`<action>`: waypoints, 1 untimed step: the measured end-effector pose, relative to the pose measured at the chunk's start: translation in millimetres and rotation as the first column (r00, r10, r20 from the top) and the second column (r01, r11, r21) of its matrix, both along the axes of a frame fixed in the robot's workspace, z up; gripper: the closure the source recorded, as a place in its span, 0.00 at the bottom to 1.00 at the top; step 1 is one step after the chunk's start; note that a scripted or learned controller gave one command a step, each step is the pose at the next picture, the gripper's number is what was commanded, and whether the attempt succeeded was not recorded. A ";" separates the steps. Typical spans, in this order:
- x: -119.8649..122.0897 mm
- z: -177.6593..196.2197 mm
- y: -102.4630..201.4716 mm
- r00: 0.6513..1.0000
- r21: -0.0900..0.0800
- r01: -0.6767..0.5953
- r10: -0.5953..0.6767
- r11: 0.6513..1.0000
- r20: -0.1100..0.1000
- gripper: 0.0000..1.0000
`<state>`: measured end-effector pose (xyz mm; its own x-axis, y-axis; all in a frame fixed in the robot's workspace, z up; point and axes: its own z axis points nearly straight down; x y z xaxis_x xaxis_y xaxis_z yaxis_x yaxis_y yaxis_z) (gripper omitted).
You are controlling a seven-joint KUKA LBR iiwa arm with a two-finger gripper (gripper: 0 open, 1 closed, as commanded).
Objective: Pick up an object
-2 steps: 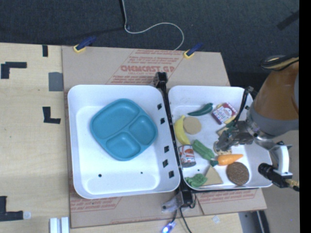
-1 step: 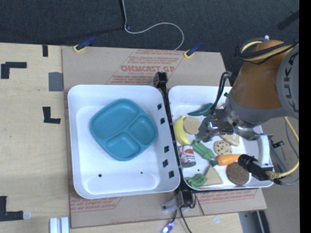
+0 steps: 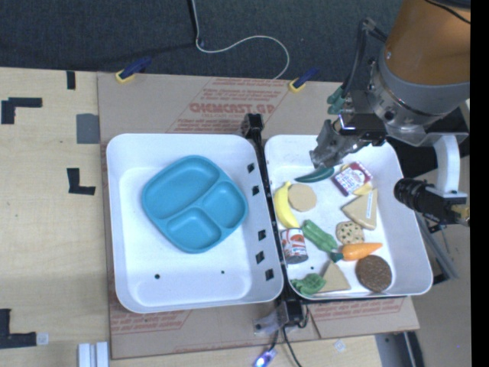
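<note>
I see my gripper (image 3: 330,153) over the right bin's (image 3: 409,205) far left corner, pinching a dark green pepper (image 3: 315,177) that hangs just above the banana (image 3: 285,206) and round cracker (image 3: 302,198).

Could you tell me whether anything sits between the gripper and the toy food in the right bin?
Nothing visible does. The gripper is low over the right bin's upper part, right at a dark green curved piece. The banana and round cracker lie beside that piece, not over it.
</note>
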<state>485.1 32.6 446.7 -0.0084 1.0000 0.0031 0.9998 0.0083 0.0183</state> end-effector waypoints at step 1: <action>-1.8 -44.6 -47.6 1.000 -0.005 0.013 -0.013 1.000 -0.022 1.00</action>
<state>483.3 -15.0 402.1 0.0049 1.0000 -0.0018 1.0000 -0.0049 -0.0042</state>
